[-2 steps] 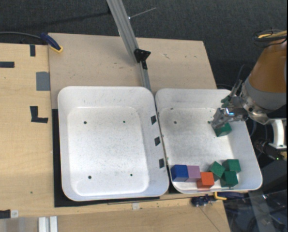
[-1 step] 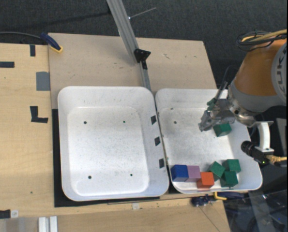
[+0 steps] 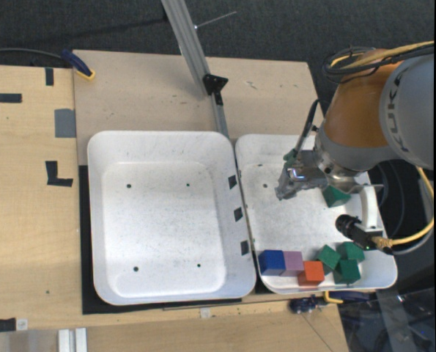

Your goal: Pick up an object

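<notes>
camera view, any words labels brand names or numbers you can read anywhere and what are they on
"KU": the top of vertical black lettering on the grey arm, at the picture's right edge; the rest is cut off.
No other text is readable. The white bins, the bench with its black and grey tape marks, and the coloured blocks carry no legible marks.

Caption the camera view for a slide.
Gripper hovers over the right bin, above blue, purple, orange and green blocks.
</notes>
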